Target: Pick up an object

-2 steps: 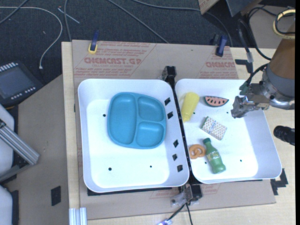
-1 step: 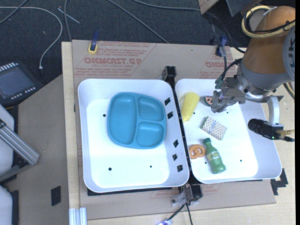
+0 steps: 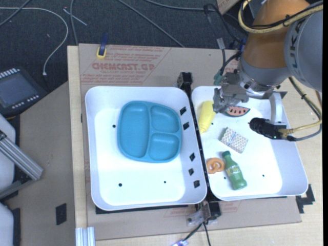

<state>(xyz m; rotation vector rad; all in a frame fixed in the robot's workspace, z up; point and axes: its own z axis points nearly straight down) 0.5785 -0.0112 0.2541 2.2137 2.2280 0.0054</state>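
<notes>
- In the left bin (image 3: pixel 97 152) lies a blue plate (image 3: pixel 149 131) with three parts.
- In the right bin (image 3: pixel 287 173), by the left wall, lies a yellow banana (image 3: pixel 206 116).
- Lower down sit an orange ring (image 3: pixel 215 165), a green bottle (image 3: pixel 234 171) and a checked packet (image 3: pixel 234 139).
- The gripper (image 3: pixel 224 100) hangs over the bin's top, beside a watermelon slice (image 3: pixel 238 109); whether it is spread or closed cannot be told.

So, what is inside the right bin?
The right bin holds a banana, watermelon slice, patterned packet, pretzel and green bottle. The gripper covers its upper part.
</notes>
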